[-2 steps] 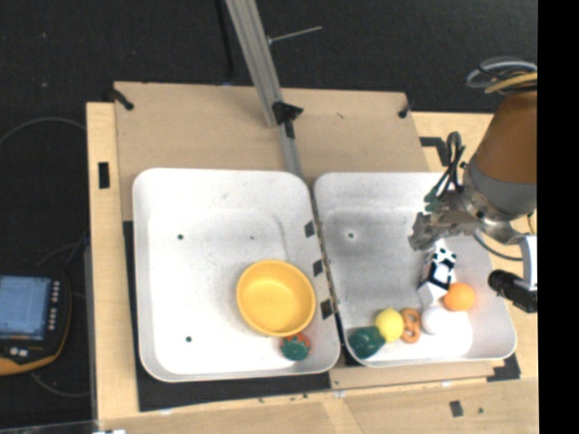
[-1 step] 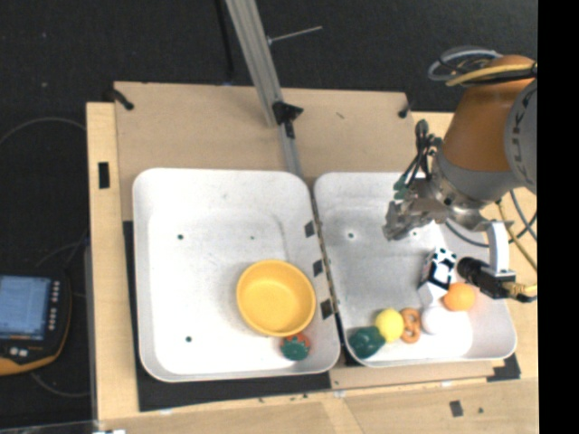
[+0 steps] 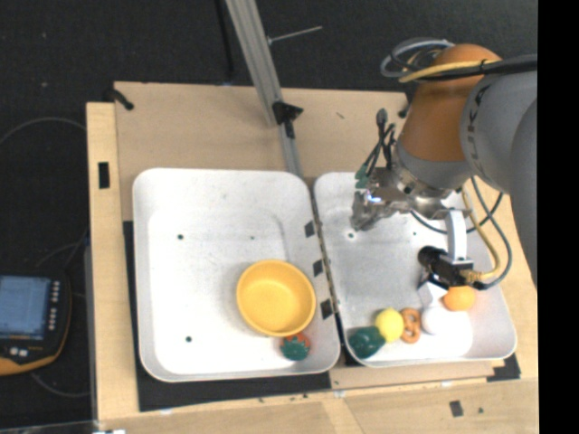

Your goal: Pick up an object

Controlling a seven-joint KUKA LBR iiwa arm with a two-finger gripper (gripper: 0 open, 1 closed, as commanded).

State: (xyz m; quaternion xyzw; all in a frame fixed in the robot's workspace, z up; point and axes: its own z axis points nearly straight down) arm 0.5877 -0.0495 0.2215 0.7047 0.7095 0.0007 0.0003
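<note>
My gripper [image 3: 365, 212] hangs over the upper left part of the right bin [image 3: 380, 251], above bare bin floor. Along that bin's front edge lie a dark green object [image 3: 366, 340], a yellow ball [image 3: 390, 324], a small orange ring-shaped piece [image 3: 412, 325] and a white object [image 3: 445, 322]. An orange ball [image 3: 460, 298] rests just behind the white object. All of these are well in front of the gripper and apart from it. The left bin [image 3: 181, 242] holds a yellow bowl [image 3: 276, 297] and a small green and red object [image 3: 296, 346] at its front right corner.
A grey metal pole [image 3: 262, 61] slants down from the top to the gap between the bins. The divider between the bins [image 3: 322, 260] lies just left of the gripper. A handheld screen device [image 3: 27, 319] sits off the bench at the left.
</note>
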